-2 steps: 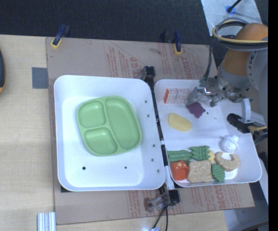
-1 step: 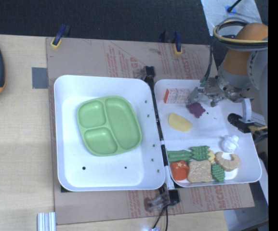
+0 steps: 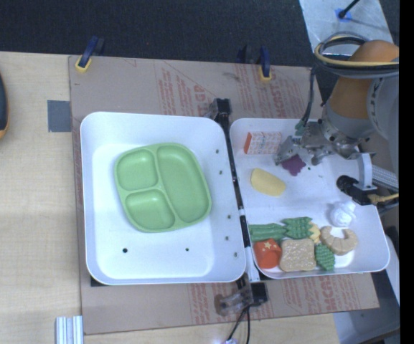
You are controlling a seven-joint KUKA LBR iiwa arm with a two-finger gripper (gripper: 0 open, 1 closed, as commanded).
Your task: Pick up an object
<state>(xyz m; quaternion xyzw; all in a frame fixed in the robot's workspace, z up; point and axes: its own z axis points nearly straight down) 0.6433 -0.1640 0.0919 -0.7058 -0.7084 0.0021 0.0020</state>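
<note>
- The gripper (image 3: pixel 301 156) reaches in from the right and hangs low over the far part of the right bin (image 3: pixel 306 196).
- Its fingers (image 3: pixel 287 151) look spread apart to me, with nothing clamped between them.
- The purple piece (image 3: pixel 293 166) lies on the bin floor at their near tips. I cannot tell whether they touch it.
- I judge the pick as not yet done, since every item rests on a bin floor. What is left is closing on 1 item and lifting it clear.
- A small carton (image 3: pixel 262 142) sits just left of the purple piece, and a yellow piece (image 3: pixel 267 182) lies near-left of it. Both stand apart from it, so I see room for a grasp.
- The near end of this bin is crowded with a tomato (image 3: pixel 266 253), a bread slice (image 3: pixel 298 255), a pretzel (image 3: pixel 339 240) and a white wad (image 3: pixel 341 212), all packed close.
- The bin's far wall runs just beyond the gripper, so I would avoid drifting farther. The open floor lies mid-bin.
- The left bin (image 3: pixel 106 249) holds 1 green divided plate (image 3: pixel 163 186), with wide bare margins around it.
</note>
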